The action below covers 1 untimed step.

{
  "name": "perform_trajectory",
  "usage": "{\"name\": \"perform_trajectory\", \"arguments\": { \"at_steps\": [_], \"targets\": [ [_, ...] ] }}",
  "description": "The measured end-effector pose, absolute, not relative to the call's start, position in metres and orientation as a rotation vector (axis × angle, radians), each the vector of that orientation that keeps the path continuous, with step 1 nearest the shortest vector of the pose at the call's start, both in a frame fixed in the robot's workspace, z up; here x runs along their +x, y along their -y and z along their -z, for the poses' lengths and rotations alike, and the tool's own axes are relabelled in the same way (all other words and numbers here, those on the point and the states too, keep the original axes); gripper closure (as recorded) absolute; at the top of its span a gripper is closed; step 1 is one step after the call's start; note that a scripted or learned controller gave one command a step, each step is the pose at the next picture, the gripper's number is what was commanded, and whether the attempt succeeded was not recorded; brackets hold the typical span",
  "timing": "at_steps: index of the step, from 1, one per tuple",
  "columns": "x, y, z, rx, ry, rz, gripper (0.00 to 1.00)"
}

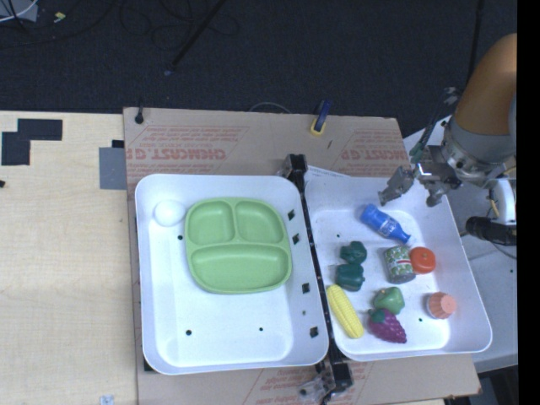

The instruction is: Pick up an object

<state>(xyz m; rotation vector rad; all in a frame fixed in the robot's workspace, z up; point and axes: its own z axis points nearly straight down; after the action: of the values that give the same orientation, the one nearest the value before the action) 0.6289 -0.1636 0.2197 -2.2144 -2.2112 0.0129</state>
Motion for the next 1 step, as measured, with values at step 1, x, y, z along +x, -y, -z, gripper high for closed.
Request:
{"name": "perform_trajectory", "arguments": {
  "at_steps": [1],
  "targets": [
    [0.6316,0.1638,-0.2279,-2.221,2.222,0.000,0.00]
  ]
}}
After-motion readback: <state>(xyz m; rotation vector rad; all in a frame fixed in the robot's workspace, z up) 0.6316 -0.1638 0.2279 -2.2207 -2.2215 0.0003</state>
